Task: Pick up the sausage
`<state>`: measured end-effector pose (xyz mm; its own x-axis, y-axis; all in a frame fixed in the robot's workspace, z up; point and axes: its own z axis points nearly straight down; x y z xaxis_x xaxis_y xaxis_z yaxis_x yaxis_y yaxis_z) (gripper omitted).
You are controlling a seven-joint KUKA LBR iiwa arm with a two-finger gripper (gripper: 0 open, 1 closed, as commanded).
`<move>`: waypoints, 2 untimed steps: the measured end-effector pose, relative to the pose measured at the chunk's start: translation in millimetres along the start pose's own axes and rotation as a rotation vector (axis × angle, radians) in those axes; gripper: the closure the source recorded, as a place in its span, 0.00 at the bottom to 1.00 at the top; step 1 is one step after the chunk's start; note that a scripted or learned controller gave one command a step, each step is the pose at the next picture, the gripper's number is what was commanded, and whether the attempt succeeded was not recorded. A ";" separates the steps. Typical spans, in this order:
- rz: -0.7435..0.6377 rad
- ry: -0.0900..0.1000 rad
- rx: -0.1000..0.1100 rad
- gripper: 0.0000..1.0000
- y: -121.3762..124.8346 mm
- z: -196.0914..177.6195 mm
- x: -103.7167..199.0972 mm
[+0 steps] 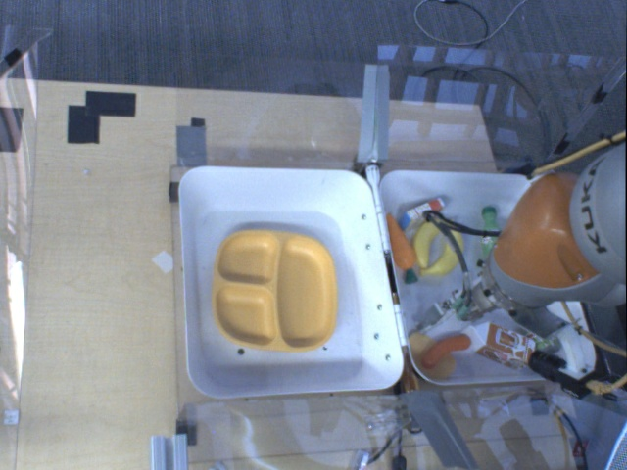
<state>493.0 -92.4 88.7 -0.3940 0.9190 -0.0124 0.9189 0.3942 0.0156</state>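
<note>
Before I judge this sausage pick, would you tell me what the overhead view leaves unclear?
- Gripper: too small and cluttered to tell whether it is open or shut.
- Right bin: the arm covers much of its floor.
- Banana: a black cable crosses it.
- Sausage: visible, lying apart from the gripper.

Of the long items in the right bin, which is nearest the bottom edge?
The sausage, reddish-orange, near the bottom rim; the carrot and banana lie higher.

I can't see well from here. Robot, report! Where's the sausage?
Tool low in the right bin, above the sausage. Sausage lies near the bin's front edge, not held. Packet right beside it, banana behind.
</note>
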 end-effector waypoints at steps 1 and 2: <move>-0.072 0.005 -0.001 0.00 -1.4 0.0 -3.5; -0.022 0.012 0.014 0.00 6.2 -94.0 21.9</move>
<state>488.3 -69.3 182.6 -0.4138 0.9104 -0.0007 0.9104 0.4138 0.0010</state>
